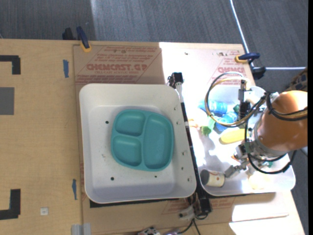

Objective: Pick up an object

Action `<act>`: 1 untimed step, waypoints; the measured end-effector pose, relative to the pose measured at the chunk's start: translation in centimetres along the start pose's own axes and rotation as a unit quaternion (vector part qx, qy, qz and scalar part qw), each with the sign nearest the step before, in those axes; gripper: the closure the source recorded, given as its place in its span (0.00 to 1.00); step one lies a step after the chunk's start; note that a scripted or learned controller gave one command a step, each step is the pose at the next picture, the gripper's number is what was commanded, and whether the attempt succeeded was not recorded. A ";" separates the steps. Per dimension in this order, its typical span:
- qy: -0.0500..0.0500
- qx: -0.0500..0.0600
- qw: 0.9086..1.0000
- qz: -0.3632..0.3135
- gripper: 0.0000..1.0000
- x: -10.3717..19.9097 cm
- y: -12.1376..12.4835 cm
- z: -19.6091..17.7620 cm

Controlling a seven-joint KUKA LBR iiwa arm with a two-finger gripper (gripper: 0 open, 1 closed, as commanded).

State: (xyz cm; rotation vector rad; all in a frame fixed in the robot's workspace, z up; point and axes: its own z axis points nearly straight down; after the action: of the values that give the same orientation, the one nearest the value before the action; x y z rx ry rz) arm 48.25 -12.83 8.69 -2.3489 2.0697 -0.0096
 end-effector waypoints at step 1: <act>-0.001 -0.003 0.976 -0.217 0.00 2.0 0.4 0.1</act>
State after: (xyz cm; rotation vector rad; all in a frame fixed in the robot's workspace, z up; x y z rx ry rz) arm 48.08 -14.87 8.61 -2.7466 1.5123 -0.0035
